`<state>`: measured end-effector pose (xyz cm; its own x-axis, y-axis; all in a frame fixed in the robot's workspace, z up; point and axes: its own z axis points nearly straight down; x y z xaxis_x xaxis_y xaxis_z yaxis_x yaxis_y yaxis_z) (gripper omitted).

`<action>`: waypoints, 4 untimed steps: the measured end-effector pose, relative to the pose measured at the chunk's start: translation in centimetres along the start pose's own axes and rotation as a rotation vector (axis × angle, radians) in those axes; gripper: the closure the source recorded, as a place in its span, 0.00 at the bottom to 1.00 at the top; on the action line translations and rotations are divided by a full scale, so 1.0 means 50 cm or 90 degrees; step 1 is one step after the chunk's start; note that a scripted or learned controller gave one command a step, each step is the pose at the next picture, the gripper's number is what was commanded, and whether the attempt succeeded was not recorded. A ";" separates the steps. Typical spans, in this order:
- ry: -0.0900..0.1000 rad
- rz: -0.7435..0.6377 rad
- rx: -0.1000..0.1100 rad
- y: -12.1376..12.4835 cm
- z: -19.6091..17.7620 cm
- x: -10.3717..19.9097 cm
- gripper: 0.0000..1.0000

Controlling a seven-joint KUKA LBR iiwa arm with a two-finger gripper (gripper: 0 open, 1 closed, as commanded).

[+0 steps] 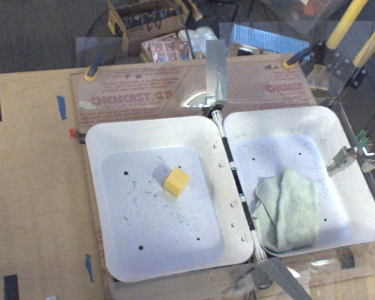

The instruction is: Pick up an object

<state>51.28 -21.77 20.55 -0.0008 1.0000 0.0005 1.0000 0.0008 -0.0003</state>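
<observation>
**benchwatcher:** Camera view has two candidates for the pick. A small yellow block (176, 181) sits in the left bin (107, 137), a bit above the middle of its floor and well apart from every wall. A pale green cloth (287, 210) is bunched up in the right bin (323, 123), pushed toward its near-left corner, with one edge right against the wall by the divider (235, 174) between the bins.

**gripnoob:** And the gripper?

**benchwatcher:** Something thin and metallic pokes in over the right bin's right rim. I'd guess that's the gripper (350, 157), but it's too small and blurry for me to tell whether it's open or closed. Nothing looks to be held.

**gripnoob:** So which one would you go for?

**benchwatcher:** My call is the block. It's got clear floor all around it, so there's room for a straight descent. It sits turned like a diamond relative to the bin's edges, with one corner pointing at the near edge. I'd rotate the wrist so the grip lands on two flat faces, not corners. It looks roughly cubic, so there's no real long axis.

**gripnoob:** And the cloth?

**benchwatcher:** Its long axis runs from the bin's near edge toward the far one. Pinch a raised fold near the middle, away from the wall.
</observation>
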 end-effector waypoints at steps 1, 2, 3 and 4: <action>0.000 -0.014 0.000 -0.067 0.051 0.054 0.00; -0.002 -0.171 -0.002 -0.065 -0.259 -0.013 0.00; -0.005 -0.170 -0.006 -0.063 -0.281 -0.015 1.00; 0.000 -0.032 0.000 -0.066 0.173 0.023 1.00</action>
<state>47.95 -20.61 11.93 -0.0508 0.9987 -0.0001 0.9987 0.0508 0.0002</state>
